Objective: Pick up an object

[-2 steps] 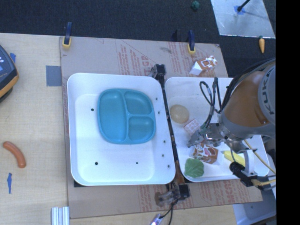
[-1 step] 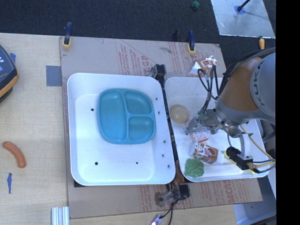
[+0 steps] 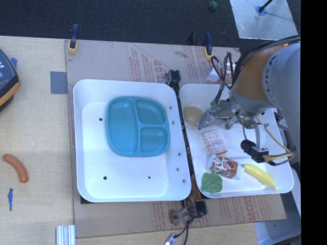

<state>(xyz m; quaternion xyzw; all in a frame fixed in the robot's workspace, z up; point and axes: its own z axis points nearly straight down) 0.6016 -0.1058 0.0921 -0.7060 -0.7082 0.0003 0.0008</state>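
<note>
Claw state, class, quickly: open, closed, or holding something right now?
Claw: cannot be told; it is low in the right bin, beside the tan round object.

Arm [image 3: 276, 75] in from right, orange band up top, wrist bent down; gripper [image 3: 217, 117] low, pointing left (1 arm, grey).

Pale wooden tabletop [image 3: 36, 137] carrying a brown cardboard sheet [image 3: 138, 60] held by two blue clamps [image 3: 73, 39]. Beyond it, dark carpeted floor [image 3: 127, 6] with a sunlit patch [image 3: 260, 11].
</note>
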